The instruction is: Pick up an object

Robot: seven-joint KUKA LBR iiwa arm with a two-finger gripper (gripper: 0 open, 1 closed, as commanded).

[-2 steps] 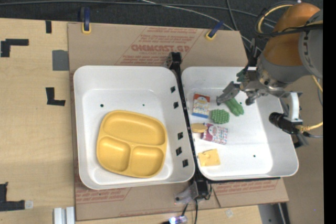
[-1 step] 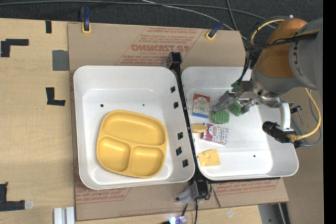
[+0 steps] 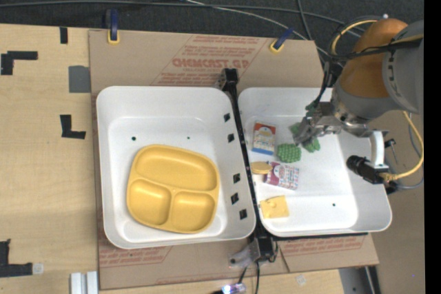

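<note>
My gripper (image 3: 307, 134) hangs low over the right bin (image 3: 344, 217), near its upper middle. A green object (image 3: 313, 145) lies right at the fingertips; whether it is between them I cannot tell. A second green piece (image 3: 289, 153) sits just left of it. Further left lie a small card with a red and blue picture (image 3: 263, 137), a pink packet (image 3: 283, 175), a small tan piece (image 3: 260, 167) and a yellow block (image 3: 275, 206).
The left bin (image 3: 110, 113) holds a yellow divided tray (image 3: 172, 188). A black divider (image 3: 238, 141) runs between the bins. Cables loop over the dark floor behind, and the arm's grey body (image 3: 386, 79) covers the right bin's far right corner.
</note>
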